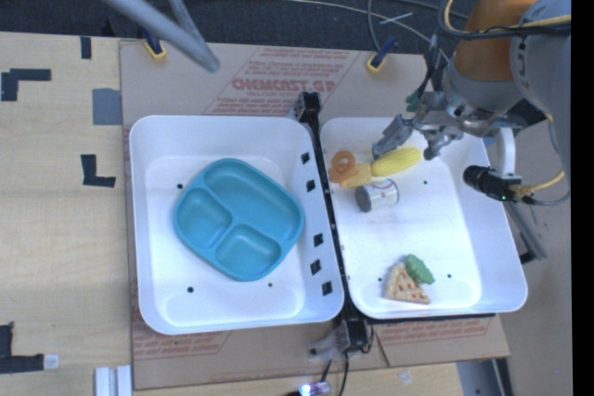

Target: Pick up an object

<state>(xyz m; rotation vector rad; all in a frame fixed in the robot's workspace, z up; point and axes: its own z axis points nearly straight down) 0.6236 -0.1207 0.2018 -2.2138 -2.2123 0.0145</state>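
- The yellow corn cob (396,163) lies in the upper part of the right bin (483,236), long axis running left-right with a slight upward tilt to the right.
- The hand (415,140) hangs right over its right end; whether its fingers are apart or together I cannot tell.
- Crowding the cob's left end: an orange ring (343,167) and a small grey can (376,196) just below.
- A pizza slice toy (408,281) lies well apart, lower in that bin.
- The left bin (153,199) holds a blue divided plate (238,218).

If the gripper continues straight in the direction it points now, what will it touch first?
Most likely the yellow corn cob: the gripper points down and left, right above it in the right bin. Depth is unclear from this view, so contact may have happened already.
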